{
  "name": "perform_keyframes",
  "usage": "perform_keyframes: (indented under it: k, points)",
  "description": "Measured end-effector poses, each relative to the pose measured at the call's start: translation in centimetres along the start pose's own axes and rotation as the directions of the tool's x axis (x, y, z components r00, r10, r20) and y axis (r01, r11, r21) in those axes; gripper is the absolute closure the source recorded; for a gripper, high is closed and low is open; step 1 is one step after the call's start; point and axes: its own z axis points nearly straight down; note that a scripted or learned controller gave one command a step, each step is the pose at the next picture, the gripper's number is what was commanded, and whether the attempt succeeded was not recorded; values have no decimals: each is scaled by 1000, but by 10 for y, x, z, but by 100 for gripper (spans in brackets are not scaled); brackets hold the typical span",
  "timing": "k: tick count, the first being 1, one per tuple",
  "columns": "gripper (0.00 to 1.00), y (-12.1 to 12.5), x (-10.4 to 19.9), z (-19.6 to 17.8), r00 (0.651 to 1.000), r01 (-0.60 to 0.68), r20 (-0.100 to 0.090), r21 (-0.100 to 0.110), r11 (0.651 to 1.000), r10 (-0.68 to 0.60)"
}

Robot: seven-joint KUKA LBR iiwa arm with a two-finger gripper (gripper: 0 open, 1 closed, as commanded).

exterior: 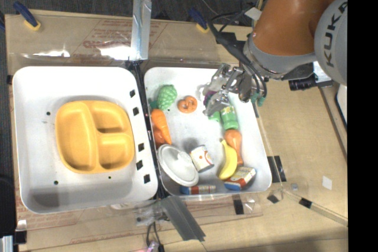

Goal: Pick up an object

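Note:
My gripper (217, 97) hangs over the upper right part of the right bin (152, 81), just above a green bottle (229, 118). Its metal fingers point down and left; nothing shows between them. To its left lie an orange pretzel-shaped toy (188, 104) and a green bumpy toy (166, 95). Lower in the bin sit a carrot (160, 126), a banana (228, 160), an orange pear-shaped toy (234, 138), a white lid (178, 164) and a small white carton (202, 158).
The left bin (23, 127) holds a yellow divided tray (94, 134). A small box (240, 177) and a marker-like stick (198, 189) lie along the right bin's front wall. The arm's grey and orange body (289, 20) looms over the bench's upper right.

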Motion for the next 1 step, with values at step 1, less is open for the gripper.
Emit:
perform_keyframes:
  k: [1]
  points:
    - [100,-63,72,117,995,100,-11,-1,995,-100]
